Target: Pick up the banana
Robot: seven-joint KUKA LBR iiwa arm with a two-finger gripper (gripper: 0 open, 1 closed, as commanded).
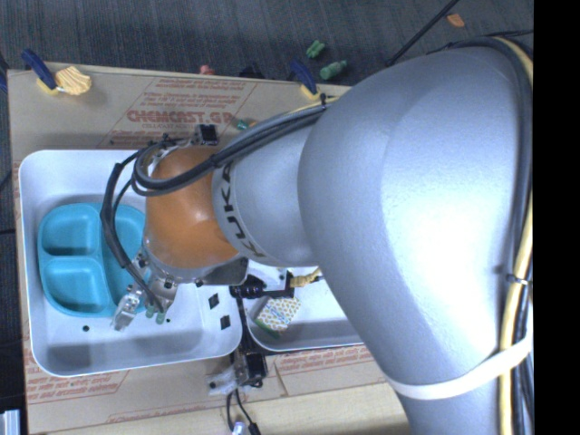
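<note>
One fixed camera looks down aslant on both bins [54, 352] from above.

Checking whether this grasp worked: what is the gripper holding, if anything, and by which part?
Nothing shows between the fingers of the gripper; it hangs over the left bin beside the blue divided tray.

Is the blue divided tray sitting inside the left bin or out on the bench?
Inside. The blue tray lies flat on the left bin's floor, within its white walls, beside the gripper.
</note>
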